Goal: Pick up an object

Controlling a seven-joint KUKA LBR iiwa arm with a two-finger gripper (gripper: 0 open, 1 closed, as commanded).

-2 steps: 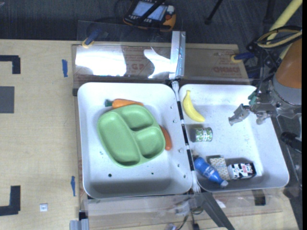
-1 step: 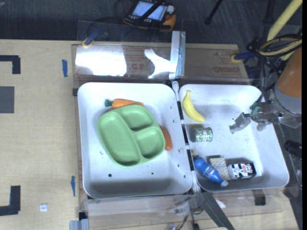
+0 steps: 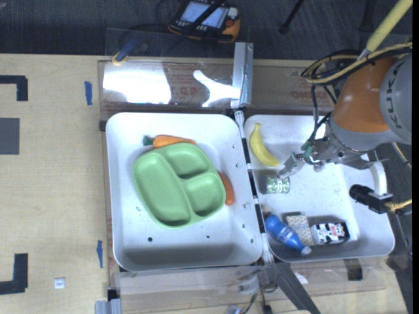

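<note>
In the right bin (image 3: 366,195) my gripper (image 3: 289,168) reaches down and to the left from the grey and orange arm (image 3: 360,103). Its tip hangs just above and to the right of a small green can (image 3: 277,185) near the bin's left wall. Whether it touches the can is unclear. A yellow banana (image 3: 260,148) lies just behind the gripper's tip. Along the bin's front lie a blue bottle (image 3: 286,234), a checkered packet (image 3: 298,222) and a black-and-white carton (image 3: 329,232).
The left bin (image 3: 124,142) holds a green divided plate (image 3: 179,184) with an orange carrot (image 3: 171,140) behind it and another orange piece (image 3: 228,190) at its right. A clear plastic sheet (image 3: 163,84) stands behind the bins. Cables hang near the arm at the right.
</note>
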